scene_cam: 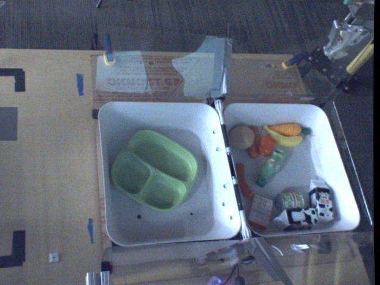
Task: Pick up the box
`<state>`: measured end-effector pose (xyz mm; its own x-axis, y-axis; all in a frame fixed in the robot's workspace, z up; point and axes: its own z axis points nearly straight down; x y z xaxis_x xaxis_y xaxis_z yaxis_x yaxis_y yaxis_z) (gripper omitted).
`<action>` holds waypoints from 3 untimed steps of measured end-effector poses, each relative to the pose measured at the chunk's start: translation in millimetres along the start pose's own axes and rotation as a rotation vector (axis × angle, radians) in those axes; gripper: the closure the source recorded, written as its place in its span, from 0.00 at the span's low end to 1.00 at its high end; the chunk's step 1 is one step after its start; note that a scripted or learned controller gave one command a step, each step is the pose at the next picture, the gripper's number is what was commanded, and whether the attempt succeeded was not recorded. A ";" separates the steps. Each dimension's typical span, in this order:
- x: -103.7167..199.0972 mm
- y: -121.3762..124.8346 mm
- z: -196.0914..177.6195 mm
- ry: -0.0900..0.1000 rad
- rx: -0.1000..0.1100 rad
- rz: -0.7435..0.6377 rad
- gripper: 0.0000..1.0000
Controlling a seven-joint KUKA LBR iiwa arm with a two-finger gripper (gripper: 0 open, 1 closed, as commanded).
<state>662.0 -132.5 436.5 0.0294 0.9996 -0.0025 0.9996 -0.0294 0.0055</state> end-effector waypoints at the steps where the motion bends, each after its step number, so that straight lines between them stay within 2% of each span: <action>1: -13.3 5.9 -0.2 0.000 -0.002 -0.406 1.00; 2: -12.5 7.1 -12.7 -0.005 -0.009 -0.408 1.00; 3: -55.0 7.0 -0.4 -0.001 -0.002 -0.511 1.00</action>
<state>667.4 -187.6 437.0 -0.4635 0.8861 -0.0065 0.8861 0.4636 0.0053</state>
